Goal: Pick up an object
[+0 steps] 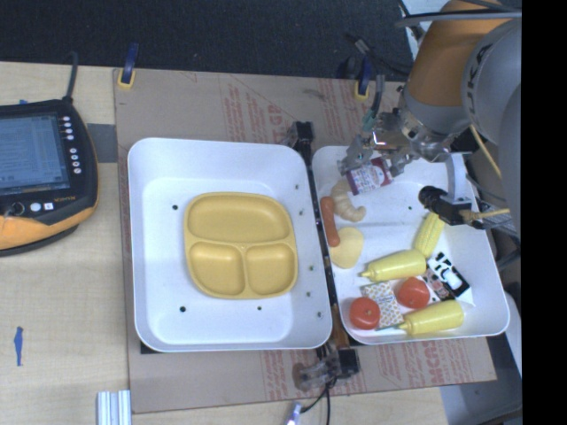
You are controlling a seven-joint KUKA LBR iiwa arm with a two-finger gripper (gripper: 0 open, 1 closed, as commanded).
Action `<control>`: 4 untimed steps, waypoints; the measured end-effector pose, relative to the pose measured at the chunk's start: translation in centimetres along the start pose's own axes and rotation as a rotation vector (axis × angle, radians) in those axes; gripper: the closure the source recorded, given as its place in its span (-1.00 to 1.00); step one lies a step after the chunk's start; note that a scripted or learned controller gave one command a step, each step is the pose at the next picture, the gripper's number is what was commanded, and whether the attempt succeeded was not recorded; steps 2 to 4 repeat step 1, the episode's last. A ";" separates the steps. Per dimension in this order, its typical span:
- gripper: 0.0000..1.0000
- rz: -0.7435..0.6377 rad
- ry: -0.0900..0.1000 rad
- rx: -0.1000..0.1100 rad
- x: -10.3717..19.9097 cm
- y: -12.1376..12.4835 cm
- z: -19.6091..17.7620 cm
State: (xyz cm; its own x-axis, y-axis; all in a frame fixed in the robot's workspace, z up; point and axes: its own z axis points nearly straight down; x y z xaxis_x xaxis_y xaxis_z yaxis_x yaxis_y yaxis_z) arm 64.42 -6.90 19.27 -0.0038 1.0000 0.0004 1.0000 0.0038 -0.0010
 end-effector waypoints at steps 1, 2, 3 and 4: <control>1.00 -0.003 -0.001 0.004 4.5 -5.3 0.1; 1.00 -0.003 -0.001 0.004 4.5 -5.3 0.1; 1.00 -0.003 -0.001 0.004 4.5 -5.3 0.1; 1.00 -0.003 -0.001 0.004 4.5 -5.3 0.1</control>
